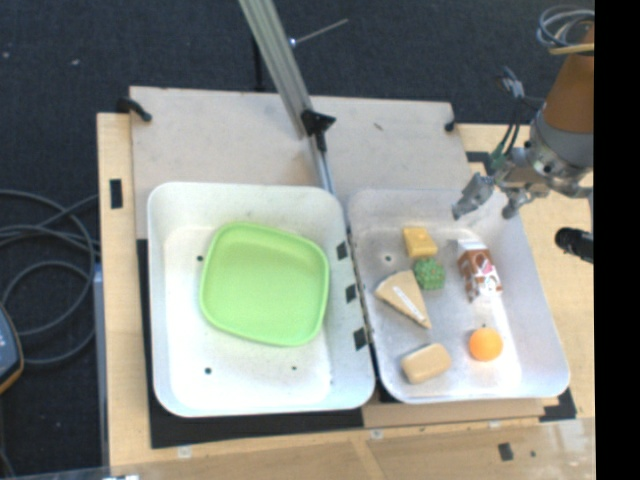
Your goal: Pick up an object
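Observation:
The right bin [530, 298] holds several small objects: a yellow block [420, 241], a green broccoli-like piece [430, 274], a pale cheese wedge [403, 298], a tan bread-like piece [426, 362], an orange ball [485, 344] and a red-and-white packet [478, 271]. My gripper [493, 198] hangs over the bin's far right corner, above and beyond the packet, with its two fingers spread apart and nothing between them. The orange-banded wrist [570, 98] rises behind it at the right edge.
The left bin [175, 368] contains a light green square plate [265, 283]. A slanted metal pole [280, 58] runs from the top down to the gap between the bins. Black cables [45, 258] lie off the bench at left.

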